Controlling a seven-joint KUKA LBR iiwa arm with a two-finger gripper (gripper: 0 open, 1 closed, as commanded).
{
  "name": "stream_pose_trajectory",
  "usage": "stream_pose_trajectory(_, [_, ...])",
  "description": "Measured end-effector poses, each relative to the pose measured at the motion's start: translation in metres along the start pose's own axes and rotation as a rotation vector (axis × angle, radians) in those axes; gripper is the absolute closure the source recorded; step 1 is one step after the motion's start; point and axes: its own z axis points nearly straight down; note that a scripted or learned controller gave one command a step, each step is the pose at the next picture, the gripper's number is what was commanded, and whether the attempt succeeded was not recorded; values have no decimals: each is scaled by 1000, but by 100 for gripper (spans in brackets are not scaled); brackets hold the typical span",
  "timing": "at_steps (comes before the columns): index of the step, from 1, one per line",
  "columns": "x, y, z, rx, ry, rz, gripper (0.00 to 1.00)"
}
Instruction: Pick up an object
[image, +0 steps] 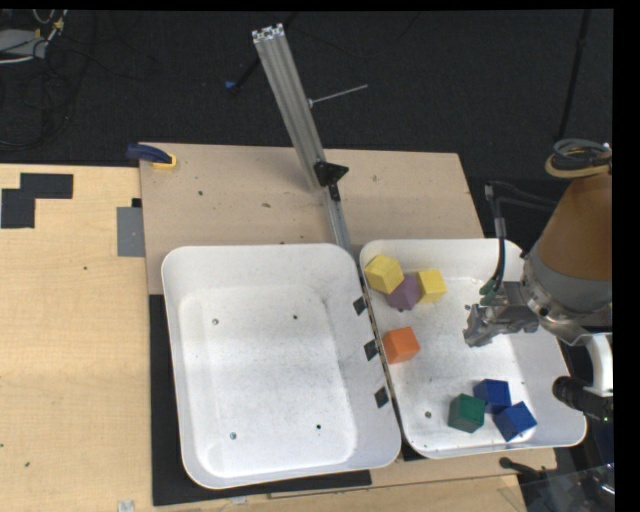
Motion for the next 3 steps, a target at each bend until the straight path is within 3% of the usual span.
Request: stream_pose_trajectory(3, [146, 26, -3, 0, -1, -1, 100])
